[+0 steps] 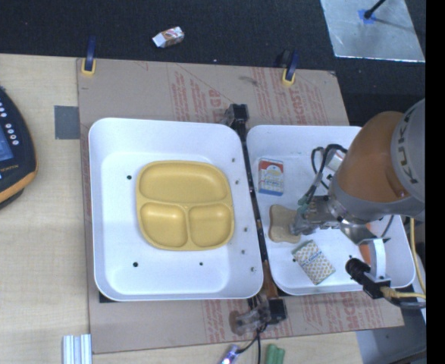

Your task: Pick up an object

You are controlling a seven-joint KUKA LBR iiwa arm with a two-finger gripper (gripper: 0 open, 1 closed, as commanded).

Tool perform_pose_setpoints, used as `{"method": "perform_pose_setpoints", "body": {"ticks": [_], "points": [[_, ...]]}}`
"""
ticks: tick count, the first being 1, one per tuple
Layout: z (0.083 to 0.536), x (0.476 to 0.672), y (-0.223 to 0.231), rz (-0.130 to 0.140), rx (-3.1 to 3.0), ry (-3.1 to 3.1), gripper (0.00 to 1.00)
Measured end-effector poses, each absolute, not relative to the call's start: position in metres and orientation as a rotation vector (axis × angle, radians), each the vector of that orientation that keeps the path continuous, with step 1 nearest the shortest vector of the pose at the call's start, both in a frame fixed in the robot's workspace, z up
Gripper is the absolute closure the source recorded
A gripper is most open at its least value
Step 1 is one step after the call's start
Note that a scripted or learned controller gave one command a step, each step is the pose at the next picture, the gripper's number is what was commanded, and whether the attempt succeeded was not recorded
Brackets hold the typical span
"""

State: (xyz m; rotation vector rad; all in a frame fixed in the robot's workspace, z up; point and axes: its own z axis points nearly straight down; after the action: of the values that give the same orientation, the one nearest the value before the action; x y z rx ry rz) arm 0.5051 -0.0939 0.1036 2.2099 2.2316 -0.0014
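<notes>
Reaching into the right bin (pixel 279 279), arm's claw (pixel 307 220) sits over a tan piece (pixel 279 224); claw state unclear. Card (pixel 271 177) and patterned packet (pixel 314 262) nearby. Yellow tray (pixel 184 203) in left bin (pixel 108 271).

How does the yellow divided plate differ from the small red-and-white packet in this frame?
The yellow divided plate lies in the left bin; the red-and-white packet lies in the right bin. The plate is far larger, taking up much of its bin's floor, while the packet covers a small patch. The plate is one plain colour with three compartments; the packet is flat and printed. The packet lies nearer the end effector. Both rest flat, untouched.
</notes>
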Motion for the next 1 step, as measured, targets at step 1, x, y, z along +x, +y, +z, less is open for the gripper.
{"method": "perform_pose_setpoints", "body": {"ticks": [1], "points": [[0.1507, 0.5065, -0.1104, -0.001, 2.221, 2.223, 1.0]]}}
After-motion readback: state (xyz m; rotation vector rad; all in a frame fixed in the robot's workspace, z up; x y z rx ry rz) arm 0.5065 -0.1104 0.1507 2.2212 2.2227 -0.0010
